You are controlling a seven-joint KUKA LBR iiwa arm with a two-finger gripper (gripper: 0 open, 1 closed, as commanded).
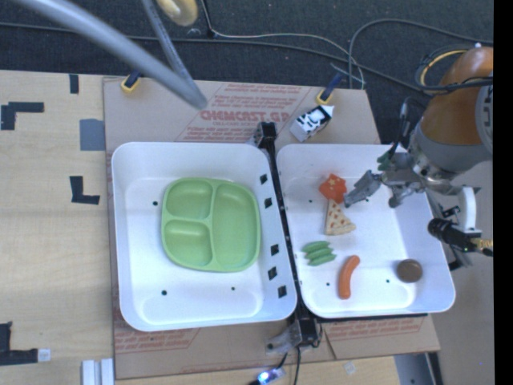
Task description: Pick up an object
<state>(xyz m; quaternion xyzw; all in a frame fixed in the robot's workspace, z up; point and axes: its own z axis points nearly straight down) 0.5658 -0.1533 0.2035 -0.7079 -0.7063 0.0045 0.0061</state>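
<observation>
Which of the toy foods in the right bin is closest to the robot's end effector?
The red strawberry, at the top of the group, just left of the end effector. The cheese wedge, green beans, sausage and brown cookie lie farther down.

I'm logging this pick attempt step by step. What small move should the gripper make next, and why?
Probably a short descent toward the red toy. The gripper sits in the right bin, just right of that toy and above the cheese wedge, with nothing visibly between its fingers. The green pods, sausage and brown disc lie farther off.
</observation>
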